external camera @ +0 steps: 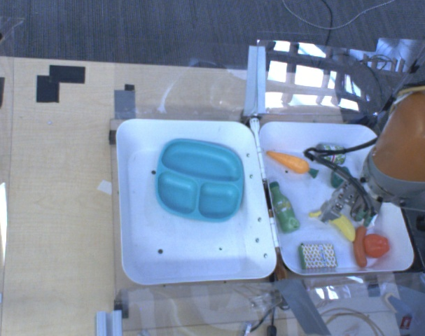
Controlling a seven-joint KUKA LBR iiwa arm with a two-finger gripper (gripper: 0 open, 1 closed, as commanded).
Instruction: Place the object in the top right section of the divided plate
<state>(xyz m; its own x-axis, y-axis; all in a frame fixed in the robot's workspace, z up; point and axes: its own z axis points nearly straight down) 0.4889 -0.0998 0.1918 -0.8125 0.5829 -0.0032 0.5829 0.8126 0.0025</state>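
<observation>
- The divided plate point(199, 179), blue with 3 sections, lies in the left bin point(135, 208) with nothing in any section; the top right section has yet to receive anything.
- All the loose things sit in the right bin point(398, 261): a carrot point(288, 162), a green bottle point(283, 207), a yellow banana point(344, 227), a red tomato point(376, 245), an orange piece point(359, 250) beside it, a patterned block point(317, 255) and a green can point(331, 150) near the back.
- I judge the task to be at its start: a pick is in hand, and the carry across and the placing remain.
- The arm point(408, 145) reaches in from the right, its wrist low over the right bin.
- The gripper point(336, 208) points down and leftward, just above the banana, which looks like the likely target.
- Whether the jaws are apart or together I cannot tell; nothing is visibly held between them.
</observation>
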